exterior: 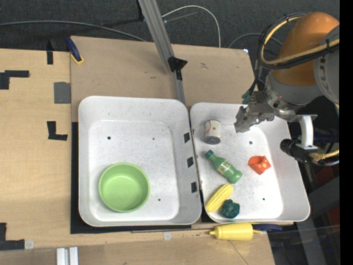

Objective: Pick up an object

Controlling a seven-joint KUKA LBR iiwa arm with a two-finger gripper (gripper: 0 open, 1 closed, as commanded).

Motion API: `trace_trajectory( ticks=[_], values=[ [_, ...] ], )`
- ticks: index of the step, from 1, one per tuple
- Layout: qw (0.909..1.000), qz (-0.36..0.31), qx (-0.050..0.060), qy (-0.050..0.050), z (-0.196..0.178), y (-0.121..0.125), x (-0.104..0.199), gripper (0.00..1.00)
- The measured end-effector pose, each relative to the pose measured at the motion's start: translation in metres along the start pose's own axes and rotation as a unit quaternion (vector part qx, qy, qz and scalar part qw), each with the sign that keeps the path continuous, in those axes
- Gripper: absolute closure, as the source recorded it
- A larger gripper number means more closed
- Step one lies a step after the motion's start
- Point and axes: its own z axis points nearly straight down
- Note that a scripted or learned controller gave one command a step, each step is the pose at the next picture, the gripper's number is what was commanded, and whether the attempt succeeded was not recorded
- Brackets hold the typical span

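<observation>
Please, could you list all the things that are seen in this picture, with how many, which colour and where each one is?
bins: two, white, side by side on the bench
bowl: one, light green, left bin, near front corner
can: one, grey-white with red mark, right bin, back left
bottle: one, green, lying in middle of right bin
corn: one, yellow, right bin, front left
dark green toy: one, touching the corn's front end
red object: one, red-orange, right bin, right side
yellow bottle: one, lying on the bench in front of right bin
pincer: one, grey, above back of right bin, beside the can
</observation>
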Motion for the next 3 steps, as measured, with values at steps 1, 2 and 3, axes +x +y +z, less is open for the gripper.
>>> trace_trajectory(
  ticks=[1,2,3],
  values=[
    [1.0,0.0,-0.001,0.0,-0.002,0.009,0.057,1.0],
    [1.0,0.0,-0.001,0.0,-0.003,0.009,0.111,1.0],
    [1.0,0.0,0.001,0.0,0.021,0.011,0.167,1.0]
  ],
)
